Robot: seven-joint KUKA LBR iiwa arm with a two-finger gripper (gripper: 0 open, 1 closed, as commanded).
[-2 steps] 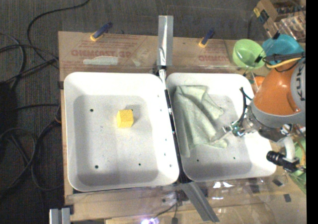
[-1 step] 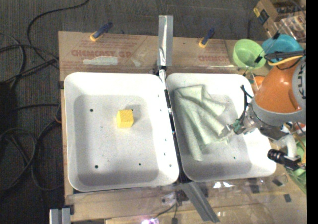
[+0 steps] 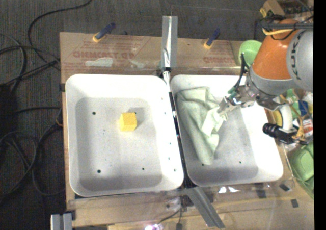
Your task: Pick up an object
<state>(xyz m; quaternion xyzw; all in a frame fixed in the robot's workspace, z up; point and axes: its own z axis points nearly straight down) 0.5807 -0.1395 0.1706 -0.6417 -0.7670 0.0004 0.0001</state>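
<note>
A pale green cloth (image 3: 196, 114) lies crumpled along the left half of the right bin (image 3: 254, 170). One fold of it is drawn up into a peak. My gripper (image 3: 224, 108) is over the middle of that bin, shut on the tip of the raised fold. The arm, with its orange band (image 3: 272, 63), comes in from the right. A small yellow block (image 3: 128, 121) sits alone near the middle of the left bin (image 3: 102, 83), well away from the gripper.
A metal post (image 3: 168, 40) stands at the back between the bins. Two blue clamps (image 3: 103, 31) (image 3: 212, 36) hold the board's far edge. Green items (image 3: 304, 162) and clutter crowd the bench to the right of the right bin. Cables lie on the floor at the left.
</note>
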